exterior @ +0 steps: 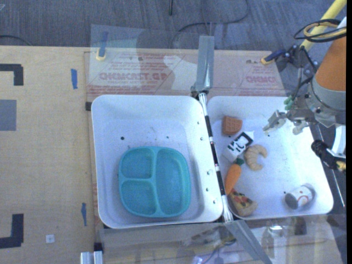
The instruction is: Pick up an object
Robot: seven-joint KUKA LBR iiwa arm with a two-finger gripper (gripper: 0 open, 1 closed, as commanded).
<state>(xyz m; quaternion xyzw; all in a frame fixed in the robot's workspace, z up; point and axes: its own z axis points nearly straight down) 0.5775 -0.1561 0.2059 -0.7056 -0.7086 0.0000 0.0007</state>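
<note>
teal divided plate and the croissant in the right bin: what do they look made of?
Teal divided plate: looks like moulded plastic, matte to satin; uniform colour, soft rounded compartment ridges, no bright glare. Croissant: probably a plastic or rubber toy food, given the flat tan colour and smooth, simplified lobes; too small in the view to rule out foam or real pastry.

A teal divided tray sits in one white bin; the other white bin holds an orange carrot – green-topped – and a tan croissant.
</note>
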